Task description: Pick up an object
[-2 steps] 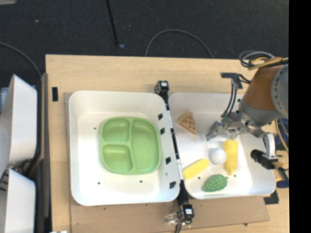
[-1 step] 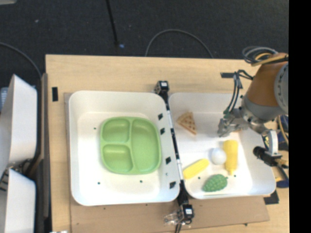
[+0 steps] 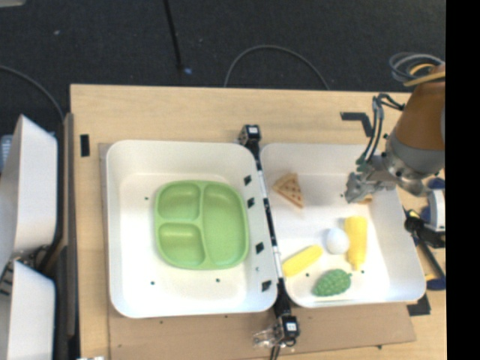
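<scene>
The right bin (image 3: 322, 163) holds several toy foods. A tan pizza slice (image 3: 289, 190) lies near its back left. A white ball (image 3: 336, 239) rests against a yellow corn cob (image 3: 357, 240) in the middle. A yellow oblong piece (image 3: 301, 260) and a bumpy green piece (image 3: 331, 283) lie toward the front. My gripper (image 3: 363, 188) hangs over the bin's right side, just behind the corn cob. A small orange-brown patch shows at its tip; what it is I cannot tell.
The left bin (image 3: 127, 201) carries a green divided plate (image 3: 201, 224). A black-clipped divider (image 3: 262, 216) runs between the bins. White boxes (image 3: 30, 193) stand off the bench's left edge, and cables cross the dark floor behind.
</scene>
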Robot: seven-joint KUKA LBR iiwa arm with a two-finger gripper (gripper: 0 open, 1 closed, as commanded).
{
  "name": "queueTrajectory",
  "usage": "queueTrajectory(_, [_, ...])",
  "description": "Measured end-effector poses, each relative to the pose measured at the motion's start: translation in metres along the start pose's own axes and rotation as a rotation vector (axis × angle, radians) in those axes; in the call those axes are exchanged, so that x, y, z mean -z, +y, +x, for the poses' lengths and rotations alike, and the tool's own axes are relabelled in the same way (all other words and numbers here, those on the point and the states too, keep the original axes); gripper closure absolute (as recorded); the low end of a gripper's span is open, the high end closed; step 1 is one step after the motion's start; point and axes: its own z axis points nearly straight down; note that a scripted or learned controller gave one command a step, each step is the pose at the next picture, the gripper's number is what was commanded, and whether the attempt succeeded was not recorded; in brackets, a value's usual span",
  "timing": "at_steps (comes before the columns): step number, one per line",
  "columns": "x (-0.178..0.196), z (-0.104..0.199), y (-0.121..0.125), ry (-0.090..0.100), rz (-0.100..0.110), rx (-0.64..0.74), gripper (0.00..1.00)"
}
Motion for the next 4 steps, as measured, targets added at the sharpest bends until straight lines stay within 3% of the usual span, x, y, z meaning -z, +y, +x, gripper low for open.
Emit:
queueTrajectory(2, [0.076, 0.000, 0.008, 0.000, 0.000, 0.002, 1.00])
queueTrajectory(4, [0.076, 0.094, -0.018, 0.001, 0.004, 0.004, 1.00])
